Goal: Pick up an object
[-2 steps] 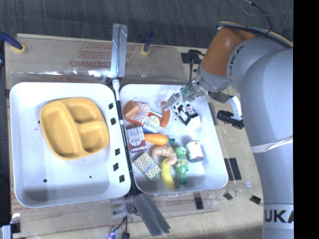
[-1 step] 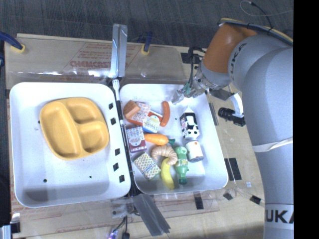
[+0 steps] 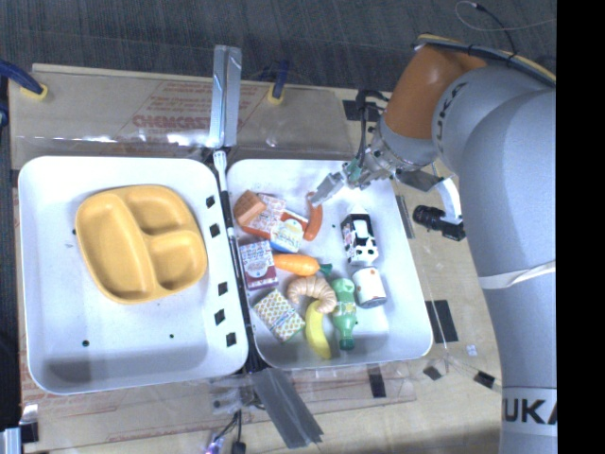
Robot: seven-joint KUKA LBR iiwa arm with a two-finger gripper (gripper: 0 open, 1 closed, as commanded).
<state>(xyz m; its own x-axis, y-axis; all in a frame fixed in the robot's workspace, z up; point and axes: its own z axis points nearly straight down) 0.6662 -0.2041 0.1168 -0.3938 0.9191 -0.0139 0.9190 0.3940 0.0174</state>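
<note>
The right bin [image 3: 406,329] holds a pile of small items. Among them are a brown packet [image 3: 255,211], a red sausage-like piece [image 3: 314,221], a carrot [image 3: 301,264] and a black-and-white cow-patterned carton [image 3: 358,238]. Nearer the front lie a white can [image 3: 370,287], a green bottle [image 3: 343,312], a banana [image 3: 318,332], a croissant [image 3: 312,291] and a checkered box [image 3: 278,314]. My gripper [image 3: 327,186] hangs over the bin's far side, just above and right of the red piece, with nothing seen in its grasp.
A yellow divided plate [image 3: 142,242] lies in the left bin [image 3: 57,348]. A raised divider [image 3: 225,93] separates the two bins. The grey arm [image 3: 492,159] with its orange band comes in from the right over the bench edge.
</note>
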